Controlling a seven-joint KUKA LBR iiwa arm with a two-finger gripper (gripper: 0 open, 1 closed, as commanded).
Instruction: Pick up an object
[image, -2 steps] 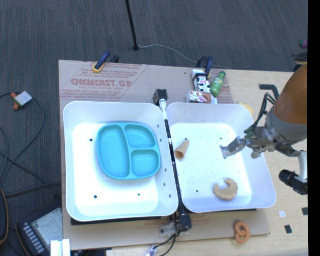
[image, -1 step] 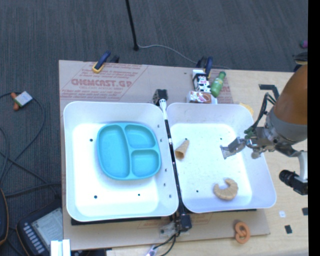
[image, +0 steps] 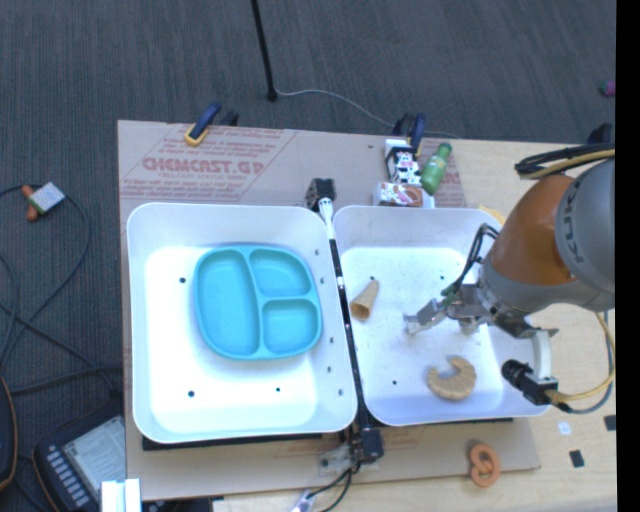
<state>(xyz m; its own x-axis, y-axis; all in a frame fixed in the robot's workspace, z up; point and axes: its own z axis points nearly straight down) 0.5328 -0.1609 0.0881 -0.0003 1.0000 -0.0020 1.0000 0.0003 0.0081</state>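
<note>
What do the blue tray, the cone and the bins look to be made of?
Blue tray: likely moulded plastic, smooth with a soft sheen and rounded compartments. Cone: tan and matte, looks like a toy ice-cream cone, plastic or foam; unclear. Bins: white, glossy, thin-walled, probably plastic.
</note>
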